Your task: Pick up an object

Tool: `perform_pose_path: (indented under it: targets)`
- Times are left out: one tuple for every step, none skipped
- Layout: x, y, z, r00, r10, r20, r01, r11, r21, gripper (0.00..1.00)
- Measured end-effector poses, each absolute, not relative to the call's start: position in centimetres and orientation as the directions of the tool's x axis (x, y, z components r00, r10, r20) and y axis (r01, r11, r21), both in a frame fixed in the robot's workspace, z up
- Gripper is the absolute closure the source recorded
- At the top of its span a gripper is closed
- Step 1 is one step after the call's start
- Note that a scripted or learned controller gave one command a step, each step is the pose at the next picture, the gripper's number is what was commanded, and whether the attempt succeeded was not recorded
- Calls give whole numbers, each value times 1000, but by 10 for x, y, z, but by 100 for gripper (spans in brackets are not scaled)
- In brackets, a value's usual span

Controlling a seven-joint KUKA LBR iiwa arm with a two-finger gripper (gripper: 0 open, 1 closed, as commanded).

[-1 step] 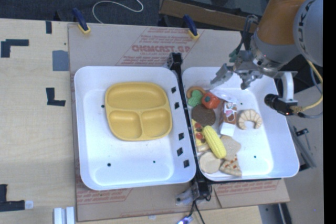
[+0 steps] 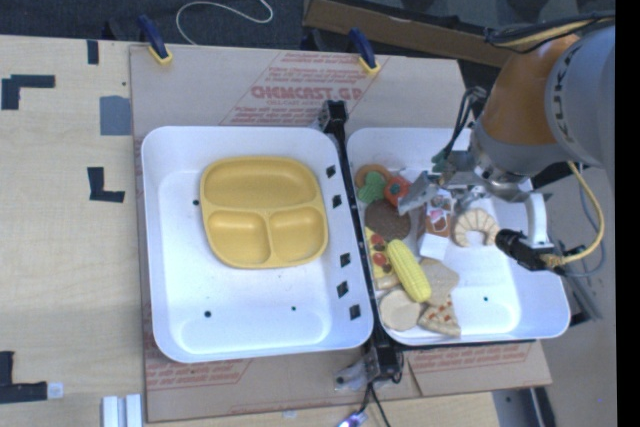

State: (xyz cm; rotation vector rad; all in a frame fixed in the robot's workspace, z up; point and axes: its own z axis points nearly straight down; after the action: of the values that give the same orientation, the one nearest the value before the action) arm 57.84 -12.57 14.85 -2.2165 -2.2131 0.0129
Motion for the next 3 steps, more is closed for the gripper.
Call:
perform_pose_path:
  targets:
    - [608, -127, 104, -1, 1000, 0, 1000, 1, -2, 0]
    - [597, -138, 90, -1, 1000, 3, 1000, 0, 13, 0]
    - [600, -136, 103, -5, 1000, 3, 1000, 5, 19, 100]
